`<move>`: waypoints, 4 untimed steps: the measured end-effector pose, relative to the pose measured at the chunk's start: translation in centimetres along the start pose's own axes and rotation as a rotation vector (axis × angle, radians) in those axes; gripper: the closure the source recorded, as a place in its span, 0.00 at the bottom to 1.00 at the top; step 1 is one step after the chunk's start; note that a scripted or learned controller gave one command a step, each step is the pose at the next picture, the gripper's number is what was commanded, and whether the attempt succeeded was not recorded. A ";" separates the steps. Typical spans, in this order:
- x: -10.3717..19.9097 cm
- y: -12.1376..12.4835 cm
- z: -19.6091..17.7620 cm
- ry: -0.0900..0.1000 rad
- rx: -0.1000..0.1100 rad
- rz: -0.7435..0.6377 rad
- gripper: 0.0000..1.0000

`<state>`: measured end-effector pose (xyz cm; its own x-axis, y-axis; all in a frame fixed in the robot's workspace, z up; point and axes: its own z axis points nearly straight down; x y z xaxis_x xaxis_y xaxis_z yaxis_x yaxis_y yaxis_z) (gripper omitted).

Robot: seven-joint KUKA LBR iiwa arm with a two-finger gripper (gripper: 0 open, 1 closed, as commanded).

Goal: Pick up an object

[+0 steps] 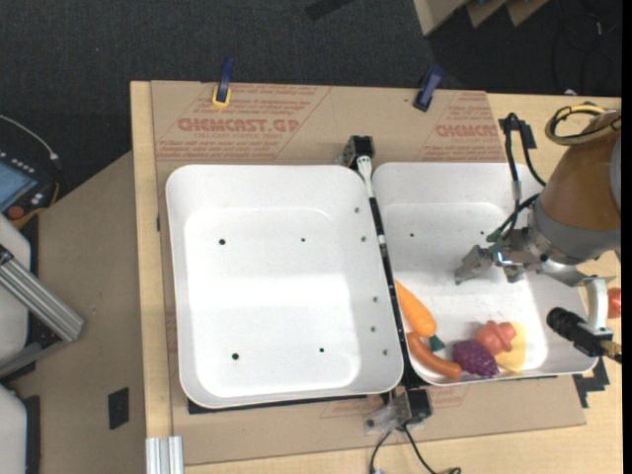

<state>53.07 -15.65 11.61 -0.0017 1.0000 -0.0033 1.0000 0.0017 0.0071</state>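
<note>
Jaws [486, 265] possibly spread over smooth white bin [434, 205].

Colour survey: bins and contents

Both bins [267, 284] white with small dark dots; below the grey fingers [474, 265], an orange carrot [417, 310], purple grapes [476, 358], a pink and yellow piece [502, 342]; brown cardboard [296, 117] printed red.

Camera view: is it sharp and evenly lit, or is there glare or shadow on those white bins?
Camera view: lighting is soft and fairly even; the left bin shows mild shading along its inner walls, no harsh glare. The gripper casts a faint shadow on the right bin. The carrot and purple grapes look slightly soft; the dark floor is dim.
</note>
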 end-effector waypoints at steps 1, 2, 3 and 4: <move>-0.9 -3.6 -2.4 0.003 0.008 0.004 0.00; -3.6 -5.3 3.3 0.005 0.009 0.006 0.00; 3.0 -5.1 3.1 0.006 0.008 -0.003 0.00; 2.7 -5.2 3.1 0.004 0.007 0.002 0.00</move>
<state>47.90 -12.97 8.47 0.0005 1.0000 0.0006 1.0000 -0.0005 -0.0004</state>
